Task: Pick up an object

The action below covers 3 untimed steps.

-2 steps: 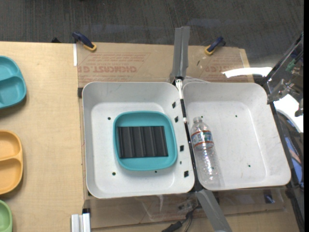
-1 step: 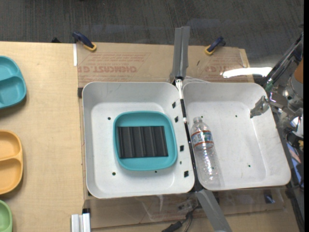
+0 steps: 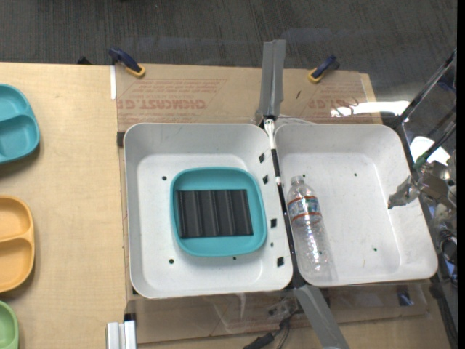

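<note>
We log the water bottle (image 3: 308, 227) lying on its side in the right bin (image 3: 378, 158), hard against that bin's left wall, cap toward the far side and base toward the near edge. It is clear plastic with a white cap and a printed label band near the neck end. We judge it light, possibly empty, and thin-walled, so it should flex under a squeeze; the smooth round body may roll or slip sideways if pinched off-centre. Our preferred hold is across the body just below the label, straddling the long axis, though the adjoining wall leaves little room for one side.

The left bin (image 3: 145, 195) holds a teal tray (image 3: 218, 246) with a dark ribbed insert, rigid-looking, rounded corners, lying flat near the centre. Both bins are shallow, white, hard moulded shells with small holes in their floors.

The end effector (image 3: 407, 193) sits at the right rim of the right bin, well apart from the bottle. We cannot tell its state from this view; nothing is seen in it.

Teal, orange and green plates rest on the wooden worktop (image 3: 65, 267) at left.
</note>
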Motion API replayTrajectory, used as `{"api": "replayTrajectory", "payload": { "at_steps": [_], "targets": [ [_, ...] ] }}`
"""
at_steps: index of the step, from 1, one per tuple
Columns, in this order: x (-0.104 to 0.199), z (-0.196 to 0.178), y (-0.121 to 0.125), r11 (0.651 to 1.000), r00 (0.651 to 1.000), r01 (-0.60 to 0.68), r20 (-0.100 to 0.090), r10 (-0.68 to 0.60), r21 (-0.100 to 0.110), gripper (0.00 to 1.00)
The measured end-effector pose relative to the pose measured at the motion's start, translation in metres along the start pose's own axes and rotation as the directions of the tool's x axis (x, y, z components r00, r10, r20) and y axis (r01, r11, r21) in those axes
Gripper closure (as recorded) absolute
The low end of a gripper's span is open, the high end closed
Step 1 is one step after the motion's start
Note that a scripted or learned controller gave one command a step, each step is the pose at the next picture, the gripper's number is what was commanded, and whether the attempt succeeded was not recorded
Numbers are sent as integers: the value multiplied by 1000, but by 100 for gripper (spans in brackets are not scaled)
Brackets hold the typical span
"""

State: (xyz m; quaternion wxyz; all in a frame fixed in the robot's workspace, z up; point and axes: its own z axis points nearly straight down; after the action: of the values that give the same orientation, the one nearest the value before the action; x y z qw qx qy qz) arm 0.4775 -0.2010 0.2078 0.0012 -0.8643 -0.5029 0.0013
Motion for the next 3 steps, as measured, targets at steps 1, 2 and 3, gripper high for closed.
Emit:
{"api": "replayTrajectory", "payload": {
  "at_steps": [1, 2, 3],
  "targets": [
    [-7, -33, 4, 983, 983, -182, 1, 182, -1, 0],
    [-12, -47, 6, 940, 940, -341, 2, 341, 0, 0],
    [-12, -50, 6, 884, 884, -467, 1, 467, -1, 0]
  ]
}}
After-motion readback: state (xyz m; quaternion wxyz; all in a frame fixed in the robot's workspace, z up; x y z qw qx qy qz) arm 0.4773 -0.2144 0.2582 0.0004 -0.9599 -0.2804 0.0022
